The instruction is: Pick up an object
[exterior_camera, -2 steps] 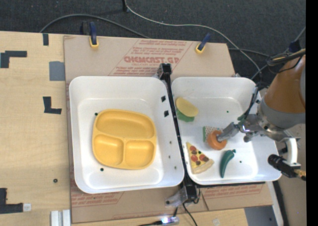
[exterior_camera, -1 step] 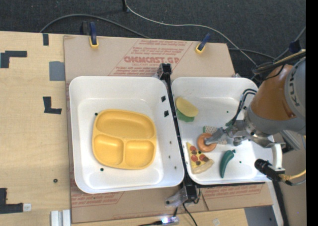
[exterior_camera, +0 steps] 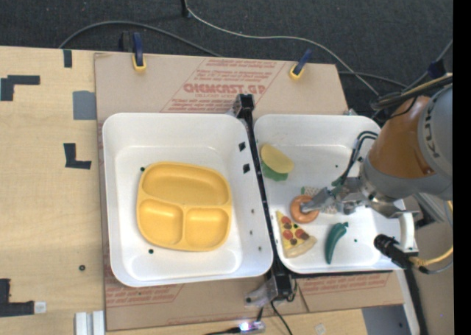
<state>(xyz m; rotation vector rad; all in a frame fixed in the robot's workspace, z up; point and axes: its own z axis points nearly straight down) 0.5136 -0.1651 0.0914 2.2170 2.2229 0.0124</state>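
Four small toys sit in your right-hand bin [exterior_camera: 309,129]: a yellow-and-green taco-like piece [exterior_camera: 275,161] near the divider, an orange doughnut-shaped ring [exterior_camera: 303,208] in the middle, a pizza slice [exterior_camera: 294,235] toward the near wall, and a green pepper [exterior_camera: 335,241] just beside the slice. They lie loose and apart from one another, which gives you room to come down on any one of them without crowding its neighbours.

Your arm [exterior_camera: 408,153] leans in from the right so that the pincer [exterior_camera: 321,201] reaches low over the bin, right at the doughnut's far edge. Its tips look to be touching or nearly touching the ring, but you cannot tell from this slant whether they stand apart or together, nor whether the ring is between them. Judge the ring as the likely target, not yet lifted.

The left bin [exterior_camera: 118,131] holds a yellow compartment tray [exterior_camera: 184,205], lying flat and well clear of your reach on the tabletop [exterior_camera: 44,179].
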